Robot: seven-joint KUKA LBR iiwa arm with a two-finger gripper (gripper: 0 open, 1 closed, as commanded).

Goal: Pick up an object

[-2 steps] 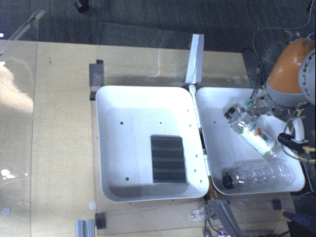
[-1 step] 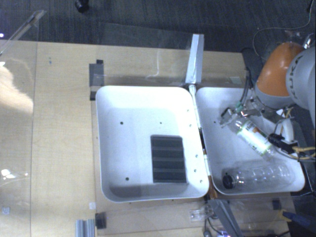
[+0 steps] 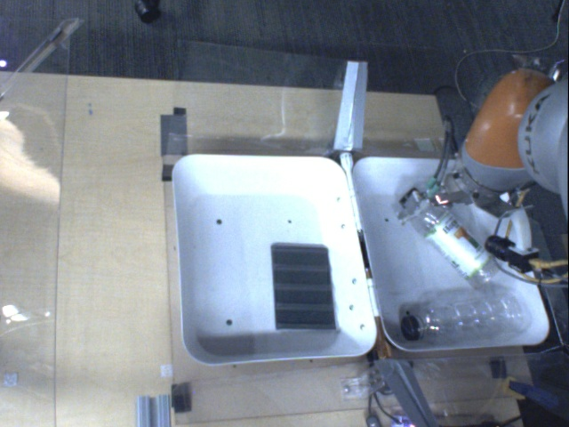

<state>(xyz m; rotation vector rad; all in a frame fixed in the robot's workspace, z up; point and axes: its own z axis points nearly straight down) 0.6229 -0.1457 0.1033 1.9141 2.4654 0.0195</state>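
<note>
The arm reached in from the right and hung over the far part of the right bin. Its gripper pointed left and a little toward the near side, low over the bin floor. Whether the jaws were spread or pressed together could not be told; the tip was small and cluttered with cables, and nothing could be seen pinched there.

The closest thing to pick was a clear plastic bottle with a dark cap, lying on its side along the near wall of the same bin. Its long axis ran left to right, cap end to the left. It lay toward the near side from the gripper, clearly apart from it, with bare bin floor between them.

A dark ribbed block lay flat in the left bin, well apart from the gripper and across the divider.

In my judgement the coming move turned on travelling toward the near wall and closing across the bottle's width, not along its length.
</note>
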